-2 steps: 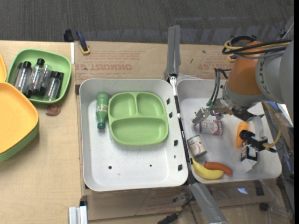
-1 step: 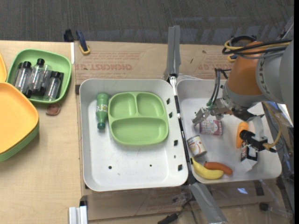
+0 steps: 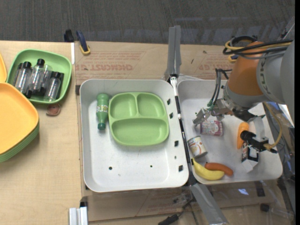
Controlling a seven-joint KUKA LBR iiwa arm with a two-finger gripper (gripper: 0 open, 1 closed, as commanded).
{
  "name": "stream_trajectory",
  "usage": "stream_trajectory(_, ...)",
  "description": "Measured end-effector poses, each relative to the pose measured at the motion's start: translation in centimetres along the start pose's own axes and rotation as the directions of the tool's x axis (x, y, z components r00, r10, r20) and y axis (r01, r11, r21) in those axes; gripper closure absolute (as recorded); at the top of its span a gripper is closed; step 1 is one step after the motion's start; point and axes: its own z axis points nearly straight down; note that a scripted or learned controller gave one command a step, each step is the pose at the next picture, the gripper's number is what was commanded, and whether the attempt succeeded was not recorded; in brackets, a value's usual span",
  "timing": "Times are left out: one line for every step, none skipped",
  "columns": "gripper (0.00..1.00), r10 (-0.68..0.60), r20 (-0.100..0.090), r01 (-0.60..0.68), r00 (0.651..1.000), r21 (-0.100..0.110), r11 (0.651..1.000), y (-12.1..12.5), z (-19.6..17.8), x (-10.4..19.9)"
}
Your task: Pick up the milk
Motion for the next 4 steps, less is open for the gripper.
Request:
stream_trajectory(0.00, 0.000, 0.000, 0.000, 1.000, 0.000, 1.000, 0.0, 0.0, 0.0)
stream_trajectory(0.00, 0.000, 0.000, 0.000, 1.000, 0.000, 1.000, 0.0, 0.0, 0.0)
stream_trajectory(0.00, 0.164, -0.001, -0.164, 0.986, 0.003, 0.986, -3.5, 0.1, 0.0)
stream_trajectory(0.00, 0.146, -0.001, -0.146, 0.989, 0.004, 0.989, -3.9, 0.1, 1.0)
